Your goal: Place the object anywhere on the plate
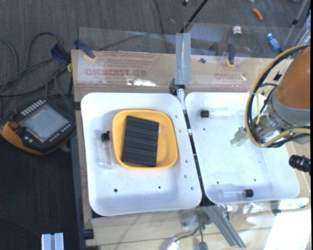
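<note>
A square yellow plate point(169, 139) sits in the left bin point(141, 197). A dark ribbed rectangular block point(141, 140) lies flat on the plate, covering most of its middle. My gripper point(239, 136) hangs over the middle of the right bin point(281, 189), below the grey arm with its orange band point(301, 82). It is well to the right of the plate and apart from the block. Nothing shows in it from this angle.
A clear tube with a black cap point(105, 149) lies in the left bin, just left of the plate. Two more clear tubes lie in the right bin, one at the back point(213, 112) and one near the front point(235, 194). A teach pendant point(39, 126) rests left of the bench.
</note>
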You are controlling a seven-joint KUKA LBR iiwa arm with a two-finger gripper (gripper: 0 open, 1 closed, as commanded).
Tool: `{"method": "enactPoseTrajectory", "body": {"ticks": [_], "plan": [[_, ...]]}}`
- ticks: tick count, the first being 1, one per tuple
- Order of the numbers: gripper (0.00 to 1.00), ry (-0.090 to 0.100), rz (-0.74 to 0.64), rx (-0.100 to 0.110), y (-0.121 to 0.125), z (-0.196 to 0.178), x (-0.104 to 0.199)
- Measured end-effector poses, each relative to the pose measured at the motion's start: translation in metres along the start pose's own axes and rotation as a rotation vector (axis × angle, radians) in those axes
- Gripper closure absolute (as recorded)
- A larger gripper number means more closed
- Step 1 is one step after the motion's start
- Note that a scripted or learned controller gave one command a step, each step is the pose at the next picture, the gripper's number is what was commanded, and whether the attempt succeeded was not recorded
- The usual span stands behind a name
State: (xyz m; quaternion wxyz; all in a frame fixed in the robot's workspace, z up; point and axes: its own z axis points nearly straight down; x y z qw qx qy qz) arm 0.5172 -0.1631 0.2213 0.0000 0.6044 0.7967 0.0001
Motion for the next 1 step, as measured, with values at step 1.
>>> {"method": "enactPoseTrajectory", "body": {"ticks": [1], "plan": [[0.0,0.0,0.0,0.0,0.0,0.0,0.0]]}}
